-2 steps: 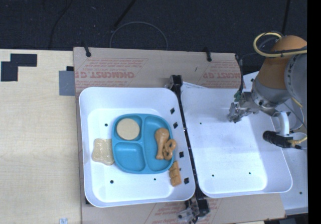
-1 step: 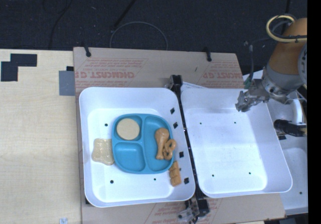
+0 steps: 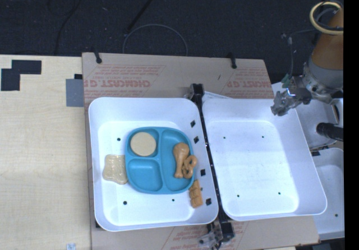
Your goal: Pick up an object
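The things worth picking all lie in the left bin. A blue divided plate sits near its middle, with 3 compartments. In the compartment toward the far left corner of the plate rests a round tan disc, like a flat cookie. In the long compartment on the plate's right side lie tan twisted pieces, shaped like pretzels or a bone. A pale waffle-like piece touches the plate's left edge, and a small brown piece lies just beside the plate's near right corner.

I judge these are toy foods — light, rigid or slightly rubbery, not fragile. The disc is flat and low, so it may slip; the twisted pieces offer narrow parts that would be better to pinch across. The small brown piece is close to the bin wall, which could block a finger.

The end effector hangs at the far right corner of the right bin, well apart from all objects. Whether it is released or clenched, I cannot tell — it holds nothing visible.
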Motion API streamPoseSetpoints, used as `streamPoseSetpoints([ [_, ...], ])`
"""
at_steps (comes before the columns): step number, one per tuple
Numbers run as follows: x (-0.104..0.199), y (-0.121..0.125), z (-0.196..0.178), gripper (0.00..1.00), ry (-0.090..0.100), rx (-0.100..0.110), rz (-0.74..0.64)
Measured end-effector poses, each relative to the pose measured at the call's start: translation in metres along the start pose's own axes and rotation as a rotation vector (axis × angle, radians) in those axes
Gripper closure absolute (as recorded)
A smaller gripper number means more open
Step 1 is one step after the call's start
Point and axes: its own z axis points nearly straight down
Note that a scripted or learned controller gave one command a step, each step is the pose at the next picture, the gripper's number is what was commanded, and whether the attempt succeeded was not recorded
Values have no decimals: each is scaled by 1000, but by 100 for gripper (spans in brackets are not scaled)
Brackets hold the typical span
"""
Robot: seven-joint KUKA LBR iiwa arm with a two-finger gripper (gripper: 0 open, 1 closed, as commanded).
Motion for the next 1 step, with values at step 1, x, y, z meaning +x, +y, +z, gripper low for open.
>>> streamPoseSetpoints([
  [1,-1,0,-22,100,1,2,-1],
])
